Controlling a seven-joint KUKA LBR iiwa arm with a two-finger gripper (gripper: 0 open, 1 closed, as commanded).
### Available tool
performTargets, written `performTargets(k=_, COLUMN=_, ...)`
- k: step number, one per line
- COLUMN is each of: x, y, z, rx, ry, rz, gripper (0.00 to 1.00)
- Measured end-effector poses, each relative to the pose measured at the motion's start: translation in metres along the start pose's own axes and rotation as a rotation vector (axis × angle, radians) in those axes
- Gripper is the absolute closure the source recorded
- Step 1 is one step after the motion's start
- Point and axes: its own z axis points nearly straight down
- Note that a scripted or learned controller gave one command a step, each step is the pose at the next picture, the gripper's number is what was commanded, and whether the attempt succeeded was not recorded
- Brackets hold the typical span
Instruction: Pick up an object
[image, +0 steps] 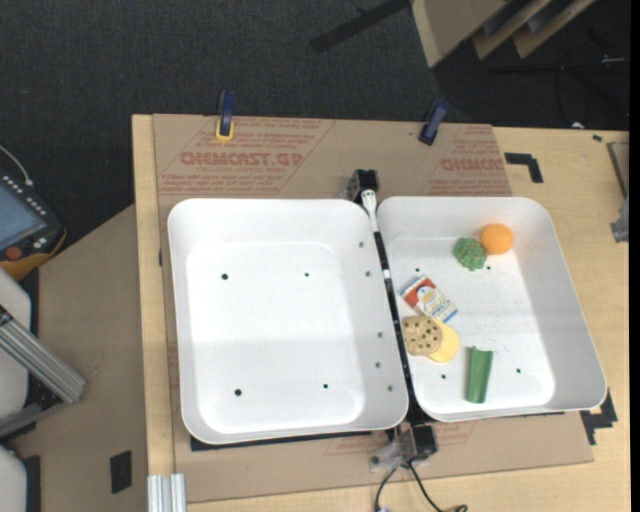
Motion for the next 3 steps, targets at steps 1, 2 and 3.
performTargets(k=1, x=-0.001, y=-0.053, z=-0.044, rx=-0.011, ry=-0.004, rz=0.0, gripper=1.0)
performTargets(k=2, x=0.0, y=-0.051, z=0.014, rx=-0.001, ry=0.0, rz=-0.001, gripper=1.0)
performTargets(k=3, x=0.0, y=-0.05, z=0.006, rx=-0.008, ry=-0.003, rz=-0.001, gripper=1.0)
